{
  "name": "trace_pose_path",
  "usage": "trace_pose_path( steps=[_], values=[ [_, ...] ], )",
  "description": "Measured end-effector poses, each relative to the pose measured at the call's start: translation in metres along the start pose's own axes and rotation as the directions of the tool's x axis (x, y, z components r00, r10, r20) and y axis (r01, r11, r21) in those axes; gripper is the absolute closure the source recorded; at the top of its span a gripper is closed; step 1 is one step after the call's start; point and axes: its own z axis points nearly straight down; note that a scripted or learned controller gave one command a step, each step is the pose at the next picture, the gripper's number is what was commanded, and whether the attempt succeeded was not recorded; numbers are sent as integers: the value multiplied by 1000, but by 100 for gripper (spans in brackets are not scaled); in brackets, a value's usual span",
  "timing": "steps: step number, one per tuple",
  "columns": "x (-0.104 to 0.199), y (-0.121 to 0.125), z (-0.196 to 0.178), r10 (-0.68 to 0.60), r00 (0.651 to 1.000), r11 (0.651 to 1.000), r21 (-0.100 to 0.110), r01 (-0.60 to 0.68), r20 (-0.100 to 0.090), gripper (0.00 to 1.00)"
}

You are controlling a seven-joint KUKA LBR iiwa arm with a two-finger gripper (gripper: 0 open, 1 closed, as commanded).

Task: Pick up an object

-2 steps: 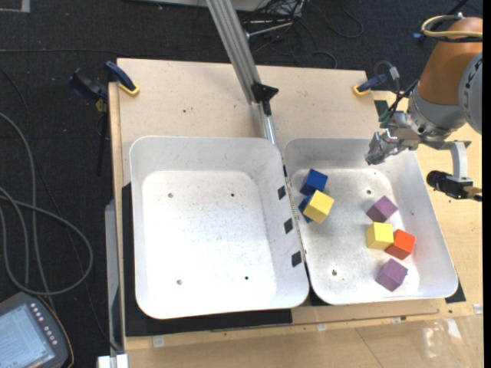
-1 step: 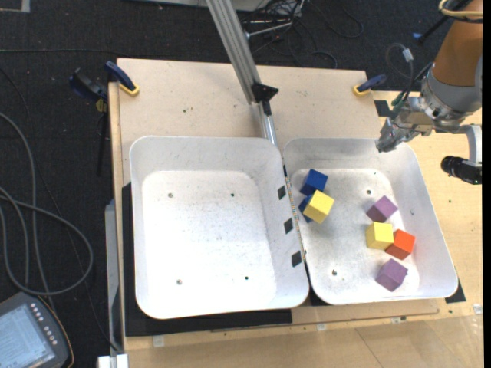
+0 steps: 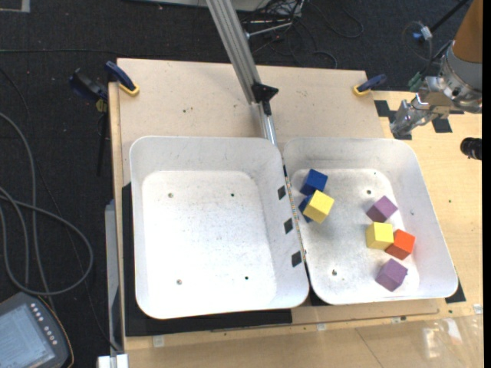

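The right bin [image 3: 418, 179] holds several small blocks. A blue block [image 3: 314, 181] and a yellow block [image 3: 320, 205] lie near its left wall. Toward its right side sit a purple block [image 3: 382, 208], a yellow block [image 3: 379, 235], an orange block [image 3: 400, 243] and another purple block [image 3: 392, 274]. My gripper [image 3: 404, 120] hangs at the upper right, above the bench just beyond the right bin's far corner, well clear of the blocks. Nothing shows between its fingers.
The left bin [image 3: 146, 205] lies beside the right one. A slanted metal pole [image 3: 234, 37] runs from the top down to where the bins meet. Blue-and-yellow clamps [image 3: 123, 79] [image 3: 368, 83] grip the board's far corners.
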Motion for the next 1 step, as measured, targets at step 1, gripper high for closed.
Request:
trace_pose_path(
  steps=[1],
  values=[
    [57,-4,12,-5,1000,1000,10,5,-6,100]
  ],
)
